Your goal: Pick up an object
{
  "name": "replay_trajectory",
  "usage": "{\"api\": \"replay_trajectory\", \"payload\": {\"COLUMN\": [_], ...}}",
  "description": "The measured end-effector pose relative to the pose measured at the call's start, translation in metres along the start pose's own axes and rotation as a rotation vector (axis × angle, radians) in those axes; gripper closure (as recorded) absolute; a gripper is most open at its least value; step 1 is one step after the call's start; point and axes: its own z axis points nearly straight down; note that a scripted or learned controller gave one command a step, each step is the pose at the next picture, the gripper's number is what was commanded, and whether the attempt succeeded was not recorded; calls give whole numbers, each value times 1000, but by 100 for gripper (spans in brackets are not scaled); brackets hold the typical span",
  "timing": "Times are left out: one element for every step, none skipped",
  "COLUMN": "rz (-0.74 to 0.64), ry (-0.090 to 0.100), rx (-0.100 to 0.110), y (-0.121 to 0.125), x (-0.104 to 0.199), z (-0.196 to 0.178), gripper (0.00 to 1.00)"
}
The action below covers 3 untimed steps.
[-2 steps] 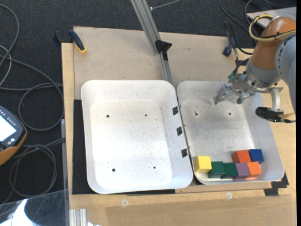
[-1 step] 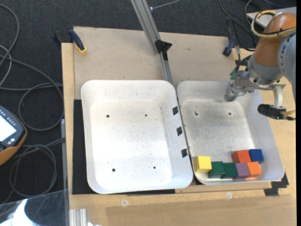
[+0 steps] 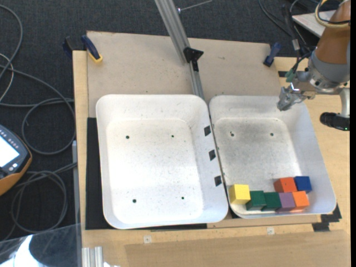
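Blocks [image 3: 272, 195] sit clustered in the right bin [image 3: 311, 143], well apart from the pincer [image 3: 285, 102], at the end of the bin opposite to the one it hangs over. The cluster holds a yellow block [image 3: 240, 192] on the side farthest from the pincer's arm, then two dark green blocks [image 3: 263, 199] touching each other, a purple block [image 3: 286, 201], an orange block [image 3: 300, 199], a red-orange block [image 3: 286, 184] and a blue block [image 3: 302, 183], all packed close along the bin's wall. The pincer hovers at the upper right corner of that bin, near its rim, pointing downward; it is small and partly blurred, so whether it is open or closed cannot be told, and nothing is visible in it. Above it rises the grey arm [image 3: 328, 71] with its orange band [image 3: 335, 43]. The left bin [image 3: 111, 115] lies across from the pincer, beside the right bin, on the wooden surface [image 3: 144, 65]. A slanting metal pole [image 3: 172, 21] stands beyond the bins, away from the pincer, and blue clamps [image 3: 92, 48] grip the surface's far edge.
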Motion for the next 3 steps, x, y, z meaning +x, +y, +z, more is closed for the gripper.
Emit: {"api": "replay_trajectory", "payload": {"rz": [0,-1,-6], "ry": [1,1,6], "rx": [1,1,9], "y": [-1,1,4], "x": [-2,-2,60], "z": [-45,-89,-83], "gripper": [100,100,100]}}
